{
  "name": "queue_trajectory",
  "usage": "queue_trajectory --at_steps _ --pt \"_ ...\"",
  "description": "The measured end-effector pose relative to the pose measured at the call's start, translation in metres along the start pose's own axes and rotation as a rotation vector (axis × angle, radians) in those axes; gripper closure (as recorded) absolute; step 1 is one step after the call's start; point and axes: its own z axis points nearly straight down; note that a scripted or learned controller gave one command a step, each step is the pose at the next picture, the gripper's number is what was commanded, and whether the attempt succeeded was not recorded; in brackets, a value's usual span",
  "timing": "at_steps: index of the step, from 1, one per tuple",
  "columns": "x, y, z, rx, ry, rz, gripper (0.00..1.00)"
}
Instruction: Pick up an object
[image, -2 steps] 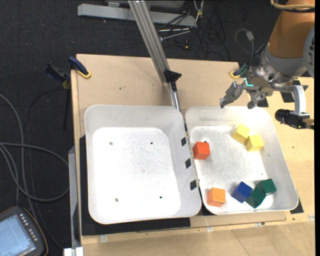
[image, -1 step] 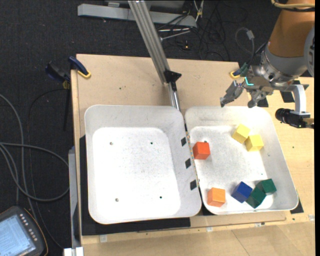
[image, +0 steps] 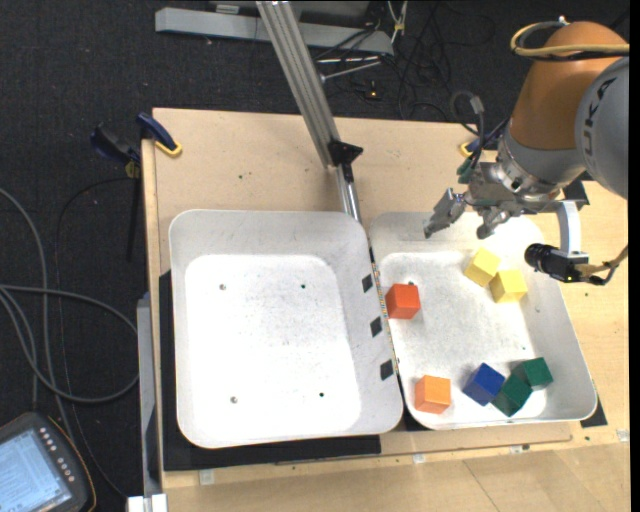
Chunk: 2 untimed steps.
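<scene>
The hand (image: 466, 220) hangs over the far edge of the right bin (image: 560, 330), fingers spread apart and empty. The right bin contains 2 yellow cubes (image: 496, 277) far right, 2 orange cubes (image: 403, 300), 1 blue cube (image: 485, 383) and 2 green cubes (image: 525, 385) near right.

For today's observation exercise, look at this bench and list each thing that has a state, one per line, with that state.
gripper: fingers spread open, holding nothing, above the right bin's far edge.
right bin: holds seven blocks.
yellow blocks: two, touching each other, resting flat.
orange block by the divider: resting alone.
orange block at the near edge: resting alone.
blue block: against the green blocks.
green blocks: two, clustered together.
</scene>
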Motion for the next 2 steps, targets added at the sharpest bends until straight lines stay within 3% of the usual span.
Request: queue_trajectory --at_steps 2 --pt "-0.004 -0.008 0.106 -0.002 0.0 0.001 0.0"
